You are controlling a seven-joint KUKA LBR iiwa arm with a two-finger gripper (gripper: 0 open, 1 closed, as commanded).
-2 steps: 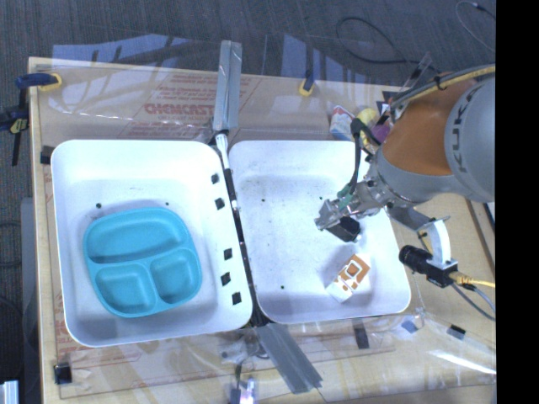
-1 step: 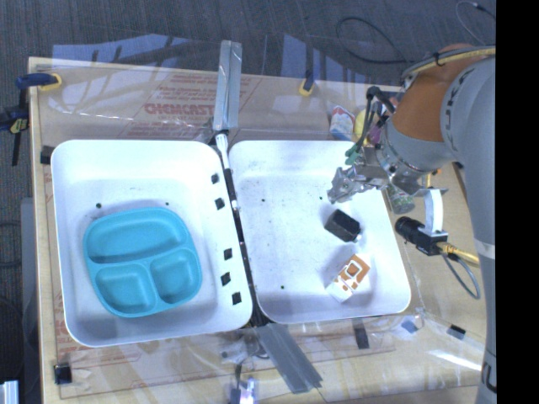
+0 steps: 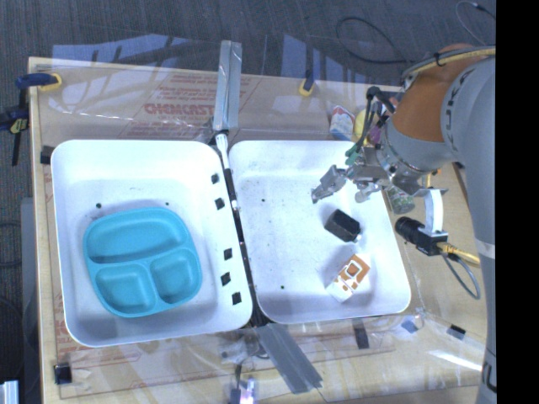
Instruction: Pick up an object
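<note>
Bins [image 3: 76,162] glossy white plastic (smooth); blue tray [image 3: 141,261] matt plastic, approx.

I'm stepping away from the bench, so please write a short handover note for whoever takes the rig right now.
Gripper: open, fingers spread, nothing between them, over the upper part of the right bin.
Things: a black block lies in the right bin just below the gripper; an orange and white box lies lower in the same bin. A blue divided tray sits in the left bin.
Done: nothing picked up yet.
Left: come down on one item, probably the black block as the nearest, close on it and lift.
</note>
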